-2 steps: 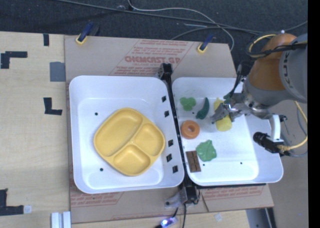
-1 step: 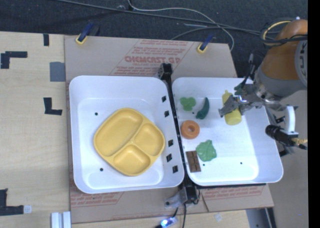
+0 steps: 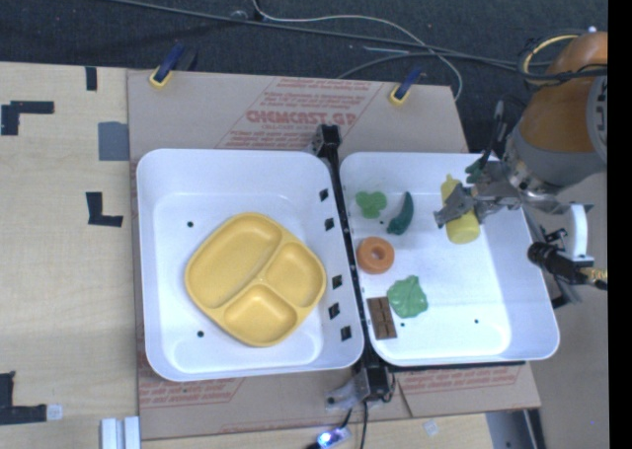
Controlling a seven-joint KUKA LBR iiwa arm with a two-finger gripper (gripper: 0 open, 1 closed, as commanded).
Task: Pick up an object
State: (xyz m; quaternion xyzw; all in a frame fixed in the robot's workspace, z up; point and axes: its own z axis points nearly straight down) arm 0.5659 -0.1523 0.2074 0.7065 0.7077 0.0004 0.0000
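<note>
Nearest in the right bin (image 3: pixel 533 338) lie a flat brown block (image 3: pixel 381 318), a lumpy green piece (image 3: pixel 407 296) and an orange ring (image 3: pixel 375 255). Farther back, the gripper (image 3: pixel 462 202) hangs over a smooth yellow object (image 3: pixel 461 220) near the far wall; it seems to touch it, but whether the jaws are apart cannot be told.
</note>
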